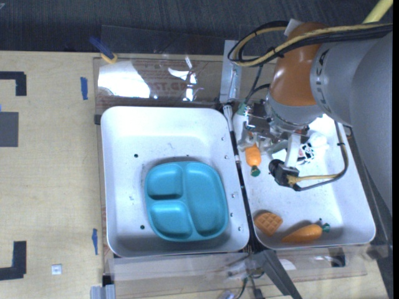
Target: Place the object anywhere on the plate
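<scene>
Over the right bin [349, 226], the gripper [265, 143] hangs low beside a small orange carrot-like object [252, 157], seemingly to pick it; whether anything is grasped I cannot tell. Across the divider, the blue plate [186, 199] waits in the left bin [124, 136] (a waffle piece [268, 222] and larger carrot [303, 232] lie nearer the front).

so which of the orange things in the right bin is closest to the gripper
The small carrot, right under the gripper by the bin's left wall. The waffle and the long carrot lie well apart from it, along the near edge.
</scene>
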{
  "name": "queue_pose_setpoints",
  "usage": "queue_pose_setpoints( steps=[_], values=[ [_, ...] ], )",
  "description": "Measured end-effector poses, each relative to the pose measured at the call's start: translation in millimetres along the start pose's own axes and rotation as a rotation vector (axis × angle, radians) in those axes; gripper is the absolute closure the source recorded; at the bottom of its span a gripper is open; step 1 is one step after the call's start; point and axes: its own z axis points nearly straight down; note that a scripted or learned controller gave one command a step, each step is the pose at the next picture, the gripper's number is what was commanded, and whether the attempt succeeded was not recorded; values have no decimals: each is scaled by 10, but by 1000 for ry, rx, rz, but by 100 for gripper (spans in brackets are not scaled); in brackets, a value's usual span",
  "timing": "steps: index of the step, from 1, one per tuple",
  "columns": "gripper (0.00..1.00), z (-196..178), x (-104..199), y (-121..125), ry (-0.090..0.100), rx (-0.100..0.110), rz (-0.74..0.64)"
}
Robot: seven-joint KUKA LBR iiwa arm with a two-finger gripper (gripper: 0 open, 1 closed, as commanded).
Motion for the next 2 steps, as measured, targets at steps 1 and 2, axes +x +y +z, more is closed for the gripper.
queue_pose_setpoints(
  steps=[1,2],
  values=[
    [100,8,498,-570,-1,2,115],
    [0,8,484,-563,-1,1,118]
  ],
)
